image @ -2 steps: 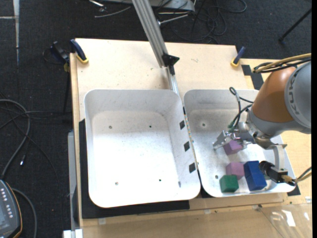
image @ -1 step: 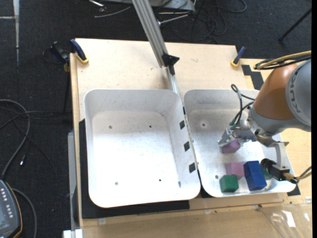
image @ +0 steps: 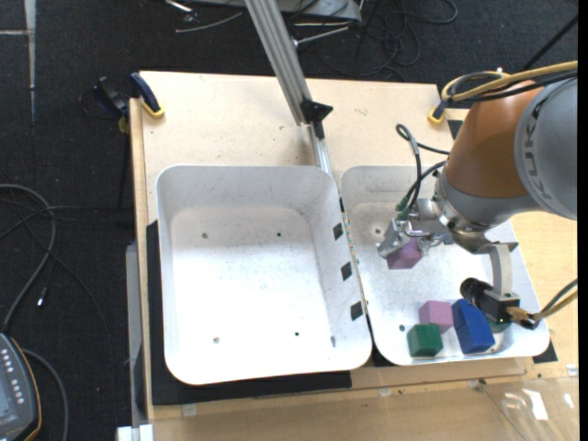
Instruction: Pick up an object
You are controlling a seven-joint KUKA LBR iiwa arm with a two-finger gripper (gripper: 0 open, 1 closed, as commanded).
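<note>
My gripper (image: 401, 244) reaches down into the right bin (image: 367, 191) near its left-middle part. A small purple block (image: 405, 256) sits between its fingertips, and the gripper is shut on it. A silver finger (image: 391, 243) shows on the block's left side. At the bin's near end lie a pink block (image: 436, 313), a blue block (image: 473, 328) and a green block (image: 424, 340), close together. The grey and orange arm (image: 496, 163) covers the bin's far right part.
The left bin (image: 184, 186) lies beside the right one, sharing a raised middle wall (image: 347, 255). A slanted metal rail (image: 280, 49) runs from the top to the wall's far end. A black fitting with cables (image: 487, 297) hangs just above the blue block.
</note>
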